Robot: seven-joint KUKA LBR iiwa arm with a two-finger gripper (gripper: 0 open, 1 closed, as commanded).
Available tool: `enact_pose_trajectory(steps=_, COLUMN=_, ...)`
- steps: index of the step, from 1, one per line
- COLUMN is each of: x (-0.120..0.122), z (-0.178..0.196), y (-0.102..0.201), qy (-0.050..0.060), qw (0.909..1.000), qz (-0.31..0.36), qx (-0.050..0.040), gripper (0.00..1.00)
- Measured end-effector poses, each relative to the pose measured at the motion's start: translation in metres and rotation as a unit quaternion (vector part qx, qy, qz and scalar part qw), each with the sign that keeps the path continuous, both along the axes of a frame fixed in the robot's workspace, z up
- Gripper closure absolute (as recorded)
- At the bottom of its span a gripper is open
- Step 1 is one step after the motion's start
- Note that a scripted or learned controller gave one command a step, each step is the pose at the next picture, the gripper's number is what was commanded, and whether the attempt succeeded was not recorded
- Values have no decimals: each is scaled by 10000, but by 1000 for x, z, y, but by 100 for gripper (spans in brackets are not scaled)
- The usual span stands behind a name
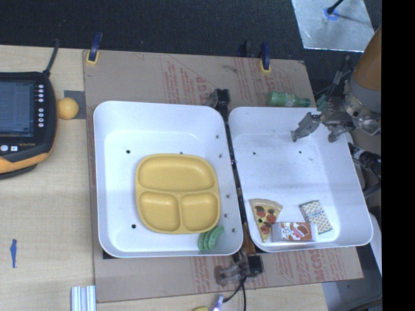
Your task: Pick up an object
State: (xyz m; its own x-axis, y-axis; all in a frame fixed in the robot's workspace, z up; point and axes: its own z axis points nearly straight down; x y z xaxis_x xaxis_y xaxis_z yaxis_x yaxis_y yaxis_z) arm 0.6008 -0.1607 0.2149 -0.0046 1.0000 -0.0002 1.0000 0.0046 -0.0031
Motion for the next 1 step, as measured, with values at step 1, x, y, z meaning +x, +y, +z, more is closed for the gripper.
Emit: enact_pose_trajectory(steps=1, x=15, z=-90, y=12, qy=20, qw=10000, qz=6, qx=0, gripper=0)
